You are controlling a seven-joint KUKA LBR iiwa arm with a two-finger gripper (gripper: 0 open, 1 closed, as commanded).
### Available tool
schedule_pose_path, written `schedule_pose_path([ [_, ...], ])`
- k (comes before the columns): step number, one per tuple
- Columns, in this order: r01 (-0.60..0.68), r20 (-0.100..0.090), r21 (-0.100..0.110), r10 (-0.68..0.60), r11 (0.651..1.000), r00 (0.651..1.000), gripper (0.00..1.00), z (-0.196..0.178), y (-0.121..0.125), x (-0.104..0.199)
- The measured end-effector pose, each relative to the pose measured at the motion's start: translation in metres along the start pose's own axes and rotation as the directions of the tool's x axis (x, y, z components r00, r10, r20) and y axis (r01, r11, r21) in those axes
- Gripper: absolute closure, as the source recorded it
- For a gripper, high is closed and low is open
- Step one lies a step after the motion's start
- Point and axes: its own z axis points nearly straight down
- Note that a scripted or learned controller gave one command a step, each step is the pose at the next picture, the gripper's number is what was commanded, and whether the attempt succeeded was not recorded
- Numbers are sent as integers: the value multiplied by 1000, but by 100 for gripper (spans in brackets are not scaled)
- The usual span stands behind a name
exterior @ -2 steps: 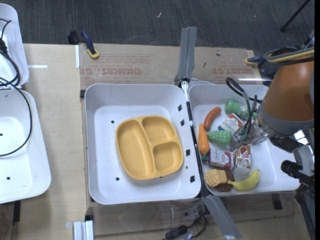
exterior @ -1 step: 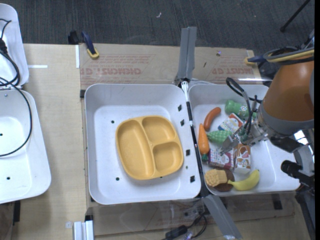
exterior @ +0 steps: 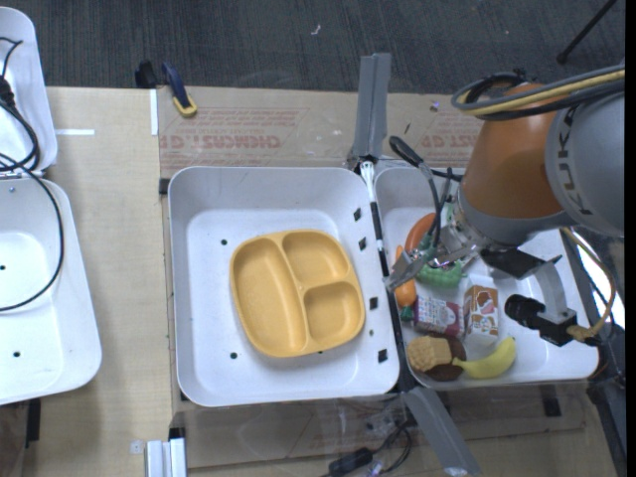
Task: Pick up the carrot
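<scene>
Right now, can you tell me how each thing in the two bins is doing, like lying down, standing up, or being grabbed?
Yellow plastic divided plate: lying flat in the left white bin, nothing on it.
Orange carrot: lying in the right white bin, partly hidden under the arm.
Hand: low over the carrot; grip unclear.
Yellow banana: lying near the front edge.
Brown waffle-patterned cookie: lying flat beside the banana.

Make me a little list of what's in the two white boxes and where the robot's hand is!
left bin: yellow divided plate
right bin: carrot, banana, cookie, snack packets
gripper: low over the right bin's left side, beside the carrot
carrot: lying in the bin, partly hidden by the arm
fingers: too hidden to judge
</scene>
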Motion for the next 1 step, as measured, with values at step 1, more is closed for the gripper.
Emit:
schedule_pose_path([
  [1, -25, -1, 0, 25, 1000, 1000, 0, 0, -51, -6],
])
